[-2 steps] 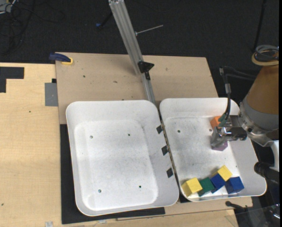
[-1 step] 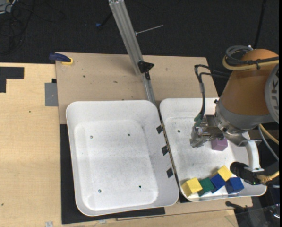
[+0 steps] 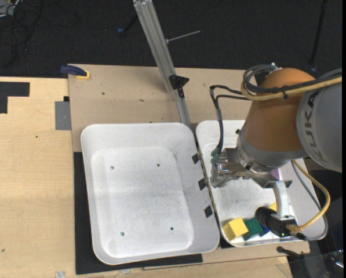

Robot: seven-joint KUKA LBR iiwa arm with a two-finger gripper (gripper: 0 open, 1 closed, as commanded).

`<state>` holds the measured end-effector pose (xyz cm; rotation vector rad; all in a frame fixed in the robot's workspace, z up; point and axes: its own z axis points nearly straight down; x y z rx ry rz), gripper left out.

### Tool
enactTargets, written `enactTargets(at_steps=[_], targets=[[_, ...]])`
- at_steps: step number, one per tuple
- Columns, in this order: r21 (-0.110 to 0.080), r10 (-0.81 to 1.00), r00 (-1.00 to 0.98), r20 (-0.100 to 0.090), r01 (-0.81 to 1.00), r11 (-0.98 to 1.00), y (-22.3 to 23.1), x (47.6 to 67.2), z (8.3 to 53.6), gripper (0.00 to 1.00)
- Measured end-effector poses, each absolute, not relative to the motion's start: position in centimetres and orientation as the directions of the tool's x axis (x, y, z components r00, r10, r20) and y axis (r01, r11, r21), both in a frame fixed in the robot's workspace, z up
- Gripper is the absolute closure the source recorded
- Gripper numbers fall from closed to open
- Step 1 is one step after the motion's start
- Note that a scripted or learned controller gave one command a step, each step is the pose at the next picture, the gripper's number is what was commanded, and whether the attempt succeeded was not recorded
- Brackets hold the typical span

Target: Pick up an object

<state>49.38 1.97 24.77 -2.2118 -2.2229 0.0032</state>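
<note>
Gripper hangs low over the left part of the right bin, close to the wall it shares w/ the left bin. Can't tell from this angle whether it's apart or together, since the wrist body covers the business end. No obj visibly held. Under it I see bare white floor, so my guess is a close at that spot gets nothing.

Pick candidates sit in the near corner of the right bin: a yellow block w/ a green piece touching its right side. Both are pushed up vs the near wall. Prob they ended there because the floor curves up at the rim and loose bits settle in corners. They're apart from the gripper, toward me and to the right.

In the way:
- The near wall crowds the block on one side and the green piece crowds it on another, so there's little room to straddle it.
- The arm blocks my sight of much of the right bin's mid and far side, so I can't rule out more objs there.

Elsewhere:
- Black clips run along the divider.
- A slanted alu rail rises behind the bins.
- A blue/yellow clamp sits at the far-left corner of the surface.

None of these are near the pick.
</note>
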Motion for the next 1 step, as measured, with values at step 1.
enactTargets(at_steps=[1], targets=[[-0.004,1.0,-0.005,0.002,1.0,0.005,7.05,50.24,24.67,1.0]])
